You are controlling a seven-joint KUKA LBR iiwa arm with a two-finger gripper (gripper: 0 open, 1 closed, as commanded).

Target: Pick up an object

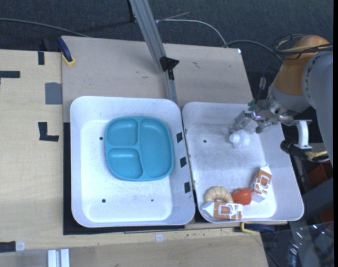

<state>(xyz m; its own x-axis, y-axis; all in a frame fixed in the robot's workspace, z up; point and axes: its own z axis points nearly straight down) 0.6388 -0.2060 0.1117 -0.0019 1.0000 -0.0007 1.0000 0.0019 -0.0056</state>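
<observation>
Nearest the camera, along the front wall of the right bin (280, 166), lies a small cluster: an orange-and-white carton (228, 210) lying flat with print too small to read, a pale tan croissant (217, 193) touching its back edge, a red tomato (243, 196) just to the croissant's right, and a second orange-and-white carton (261, 183) tilted against the tomato's right side, its label likewise unreadable. Further back in the same bin, well apart from that cluster, a small white rounded object (237, 139) rests on the bin floor, hard to make out against the white surface. Directly above and touching or nearly touching it are the jaws (248, 124) of the grey arm (316, 82), which comes in from the right with its orange band (295, 65) showing; whether the jaws are wide or narrow cannot be told, nor whether they hold the white object. Beside it, the left bin (85, 166) contains a turquoise divided plate (139, 148) with three compartments, lying flat near the bin's middle. Both bins sit on a light wooden table (24, 166).
</observation>
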